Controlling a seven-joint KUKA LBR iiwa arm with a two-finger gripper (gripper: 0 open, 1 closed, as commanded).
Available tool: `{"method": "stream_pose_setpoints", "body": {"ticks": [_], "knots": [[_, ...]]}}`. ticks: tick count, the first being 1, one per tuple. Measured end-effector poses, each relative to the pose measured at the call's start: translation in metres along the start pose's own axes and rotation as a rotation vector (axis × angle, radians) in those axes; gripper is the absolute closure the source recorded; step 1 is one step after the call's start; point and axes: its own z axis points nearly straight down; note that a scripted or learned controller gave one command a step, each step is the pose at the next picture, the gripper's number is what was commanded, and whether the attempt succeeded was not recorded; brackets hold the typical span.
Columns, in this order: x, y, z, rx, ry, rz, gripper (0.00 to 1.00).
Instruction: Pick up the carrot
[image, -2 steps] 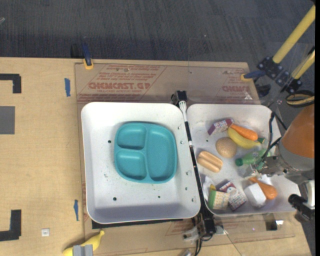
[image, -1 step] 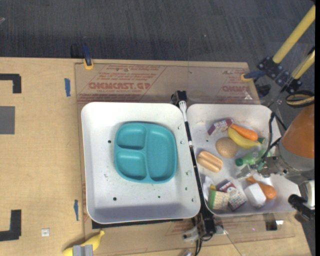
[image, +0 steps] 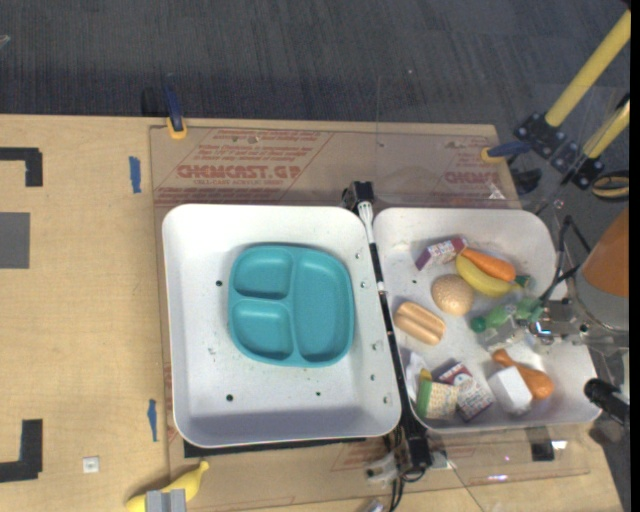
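In the camera view the arm comes in from the right edge of the tabletop (image: 80, 300), its orange band (image: 612, 262) just outside the right bin's right wall and the grey wrist below it reaching leftward over that wall. The end effector (image: 528, 322) sits low over the right-hand middle of the right bin (image: 400, 235), among the toys, its metal parts blurred against a small green piece (image: 490, 320). How far it is spread cannot be told, nor whether anything sits in it.

The carrot (image: 487, 264) lies in the bin's upper right part, orange, slanting down to the right, resting on top of a yellow banana (image: 480, 280). It is near the end effector but apart from it, above and to its left. A second orange piece (image: 530, 378) lies by the bin's lower right corner, beside a white block (image: 511, 388).

Elsewhere in that bin: a purple-and-white packet (image: 440, 250) near the top, a tan potato-like lump (image: 451, 294) in the middle, a hot-dog bun (image: 419, 322) toward the left wall, and a small box (image: 458, 385) along the bottom edge.

The left bin (image: 190, 300) holds a teal divided plate (image: 293, 304) at its centre.
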Motion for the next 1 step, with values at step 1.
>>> {"method": "stream_pose_setpoints", "body": {"ticks": [1], "knots": [[-0.0018,-0.0192,0.0017,-0.01,-0.024,-0.359,0.0]]}}
